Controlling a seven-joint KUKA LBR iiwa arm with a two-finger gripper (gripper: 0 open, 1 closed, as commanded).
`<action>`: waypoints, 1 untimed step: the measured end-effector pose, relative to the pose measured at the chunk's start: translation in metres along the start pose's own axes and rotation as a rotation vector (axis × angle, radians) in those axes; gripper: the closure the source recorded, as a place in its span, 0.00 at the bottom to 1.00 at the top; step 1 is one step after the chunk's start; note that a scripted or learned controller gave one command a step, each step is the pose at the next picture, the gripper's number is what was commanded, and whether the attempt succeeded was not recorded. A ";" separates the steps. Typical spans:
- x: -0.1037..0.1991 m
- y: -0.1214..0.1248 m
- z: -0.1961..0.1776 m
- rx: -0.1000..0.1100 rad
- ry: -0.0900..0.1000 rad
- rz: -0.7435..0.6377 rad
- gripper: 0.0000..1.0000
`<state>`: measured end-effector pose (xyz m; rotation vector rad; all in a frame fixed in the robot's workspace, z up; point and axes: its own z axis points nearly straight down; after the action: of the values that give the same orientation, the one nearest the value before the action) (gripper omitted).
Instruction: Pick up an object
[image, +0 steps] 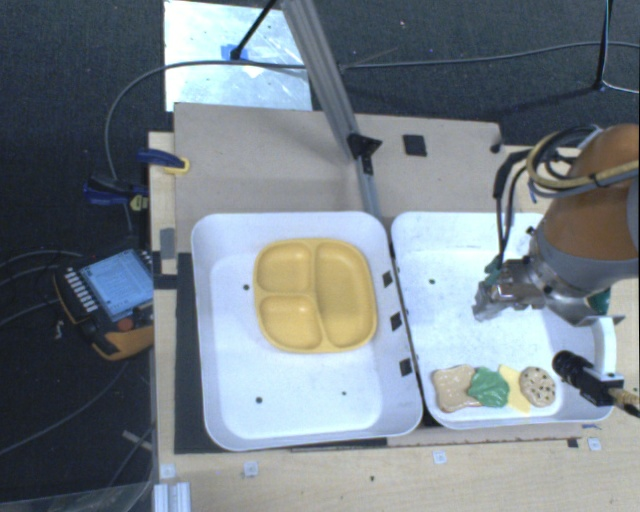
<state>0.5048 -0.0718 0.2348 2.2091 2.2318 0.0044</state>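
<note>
The gripper, its state impossible to tell, hangs above bare bin floor, far from the toast and cookie at the near rim.

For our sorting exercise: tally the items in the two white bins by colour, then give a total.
Yellow: 2, the tray and a cheese slice
Tan: 2, the toast and cookie
Green: 1, the leaf
Total: 5

Grey arm, orange band, black and yellow cables.
</note>
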 end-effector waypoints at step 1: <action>0.060 0.000 0.010 0.001 0.001 0.000 1.00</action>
<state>0.5043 -0.0117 0.2253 2.2100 2.2333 0.0037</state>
